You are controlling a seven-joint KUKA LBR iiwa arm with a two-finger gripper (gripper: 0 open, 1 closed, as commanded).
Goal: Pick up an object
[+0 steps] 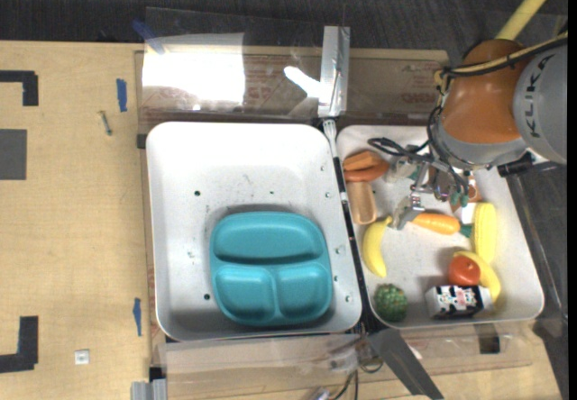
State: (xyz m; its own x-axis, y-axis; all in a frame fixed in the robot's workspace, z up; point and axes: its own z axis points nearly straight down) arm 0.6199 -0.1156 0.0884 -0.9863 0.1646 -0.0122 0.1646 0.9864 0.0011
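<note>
Camera view is looking down on two shallow white bins sitting side by side on a tan bench. A grey arm with an orange band (pixel 482 101) is reaching in from the upper right of the frame, and its two-finger gripper (pixel 416 204) is hanging low over the upper middle of the right white bin (pixel 532 286). Whether the tool is apart or together cannot be told, since wires and metal parts are cluttering the spot.

Crowding the gripper are several toy foods. An orange carrot with a green end (pixel 436 223) is lying just beside it, toward the lower right. A tan cylinder-shaped piece (pixel 361 202) is standing to its left against the bin's left wall, with an orange-brown hot dog-like piece (pixel 364 164) lying just above that. A yellow banana (pixel 374 248) is curving below the gripper. A yellow corn cob (pixel 485 229) is lying along the right side, and a red tomato (pixel 464 267) is resting below it, touching a second yellow piece (pixel 491 282). A small black and white cow-patterned can (pixel 456 299) is lying near the bottom wall, and a green bumpy ball like broccoli (pixel 390 301) is sitting in the lower left corner.

The left white bin (pixel 180 173) is holding a teal plastic divided tray (pixel 270 268) in its lower half.
</note>
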